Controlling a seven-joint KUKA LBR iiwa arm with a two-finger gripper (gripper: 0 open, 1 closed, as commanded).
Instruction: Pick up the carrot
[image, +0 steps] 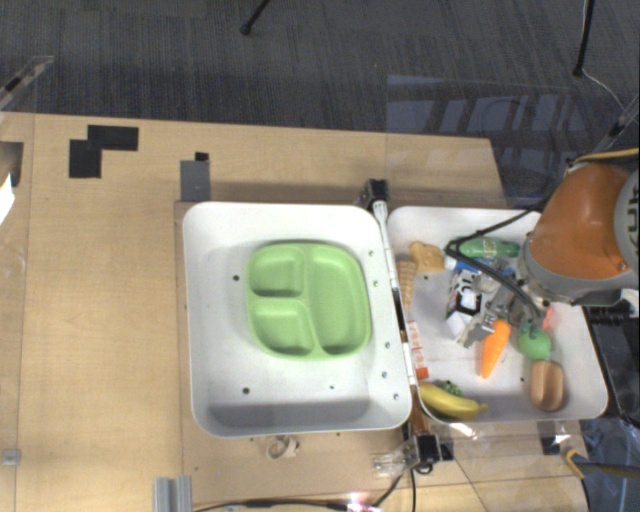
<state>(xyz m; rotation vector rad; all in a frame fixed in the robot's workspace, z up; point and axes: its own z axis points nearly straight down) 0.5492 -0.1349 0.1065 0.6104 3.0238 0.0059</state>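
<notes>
Arm's reaching into the right-hand bin (596, 400) from the right, orange band sitting above the wrist. Gripper (484, 325) is low over the clutter, right at the top end of the carrot (492, 350). Can't tell what the end effector is doing from here; too much dark hardware and cable in the way.

Carrot lies in the middle of the right bin, tip pointing toward the front edge, slightly slanted. Tight neighbours: a green item (534, 343) just to its right, a brown hot-dog-like piece (546, 384) past that near the front corner, a banana (450, 401) at the front-left, a bread-like piece (427, 256) up at the back. Left bin holds the green divided plate (305, 300), not relevant.

My read: the approach is nearly done, grasp not confirmed. To do this well, I'd straddle the carrot across its narrow axis, near the thick end, and align the wrist to the carrot's slant. Keep clear of the green item, since it could get pinched too. Lift slowly and check that the carrot actually comes up.
</notes>
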